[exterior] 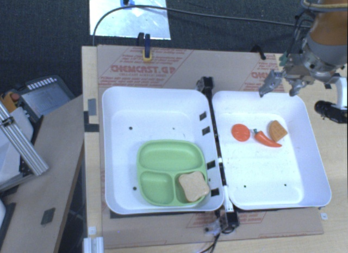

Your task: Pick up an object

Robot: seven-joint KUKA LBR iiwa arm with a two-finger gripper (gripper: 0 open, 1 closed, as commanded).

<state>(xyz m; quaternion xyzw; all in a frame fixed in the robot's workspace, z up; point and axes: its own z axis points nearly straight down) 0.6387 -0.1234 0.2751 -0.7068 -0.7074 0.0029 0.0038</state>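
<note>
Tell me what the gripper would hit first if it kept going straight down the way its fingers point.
Most likely the right bin near its far rim: the open gripper hangs just above that edge. The brown piece, chili and tomato lie nearer the camera, off that line. Depth is uncertain from one view.

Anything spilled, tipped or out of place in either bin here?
Nothing stands out. The green tray lies flat in the left bin with a bread slice in one compartment; tomato, chili pepper and brown piece sit in the right bin.
</note>
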